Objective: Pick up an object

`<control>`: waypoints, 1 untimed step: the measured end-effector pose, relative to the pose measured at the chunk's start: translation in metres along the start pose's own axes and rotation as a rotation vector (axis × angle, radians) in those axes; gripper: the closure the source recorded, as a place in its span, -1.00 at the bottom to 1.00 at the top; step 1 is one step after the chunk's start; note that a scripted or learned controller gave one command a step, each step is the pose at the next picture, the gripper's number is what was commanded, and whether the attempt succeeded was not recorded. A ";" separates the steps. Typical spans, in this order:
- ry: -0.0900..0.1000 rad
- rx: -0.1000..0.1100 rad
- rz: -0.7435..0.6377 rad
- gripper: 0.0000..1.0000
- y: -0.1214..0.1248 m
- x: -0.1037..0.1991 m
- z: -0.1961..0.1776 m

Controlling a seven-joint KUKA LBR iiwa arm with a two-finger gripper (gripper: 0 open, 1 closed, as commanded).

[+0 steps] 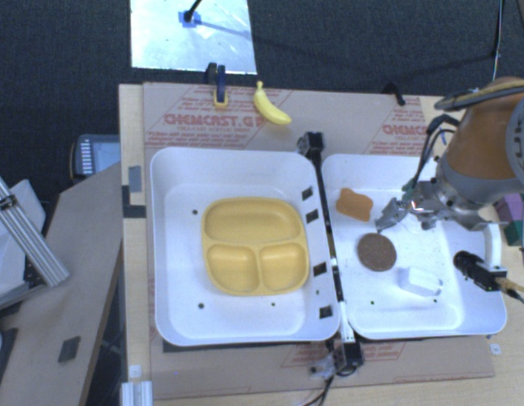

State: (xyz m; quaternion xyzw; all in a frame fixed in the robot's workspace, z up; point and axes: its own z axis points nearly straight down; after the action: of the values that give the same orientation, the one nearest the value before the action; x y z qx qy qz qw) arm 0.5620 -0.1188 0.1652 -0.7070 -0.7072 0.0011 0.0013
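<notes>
Over the right bin (477,311), jaws (392,217) hover apparently open, empty, just right of the orange block (355,204) (brown disc (377,251) below it). Risk: they nudge the block aside before closing.

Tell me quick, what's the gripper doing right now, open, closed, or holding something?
Gripper: cannot be told whether open or closed; it hovers over the right white bin, nothing visibly held, beside the orange sponge-like block.
</notes>
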 end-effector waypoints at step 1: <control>0.001 0.000 -0.002 -1.00 0.009 0.006 0.053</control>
State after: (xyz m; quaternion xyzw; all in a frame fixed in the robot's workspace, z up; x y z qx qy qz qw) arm 0.5704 -0.1129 0.1121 -0.7062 -0.7080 0.0007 0.0014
